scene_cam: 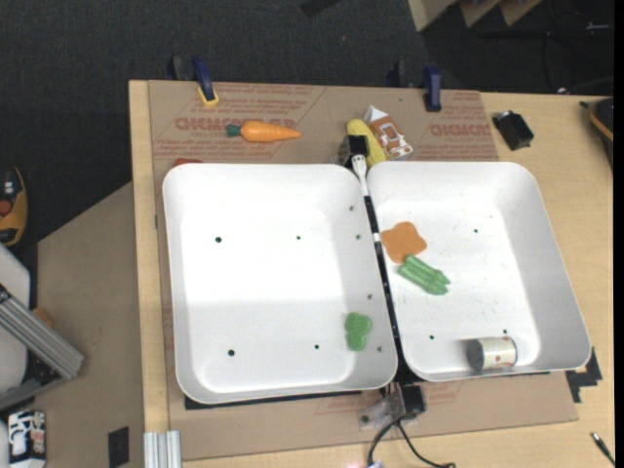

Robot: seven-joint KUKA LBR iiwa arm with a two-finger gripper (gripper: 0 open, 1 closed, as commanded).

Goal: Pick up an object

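Cardboard-topped bench [292, 105], two white bins. We judge can [491, 353] best pick: lies on side, alone, near right bin [546, 252] front wall. We descend straight, straddle its round sides, clear of wall.

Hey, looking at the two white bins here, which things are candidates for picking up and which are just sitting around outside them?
In the bins, fair game:
green toy, left bin
orange piece, right bin
green pod, right bin
small can, right bin

Lying about on the board behind the bins:
toy carrot
yellow item and small packet
two blue clamps
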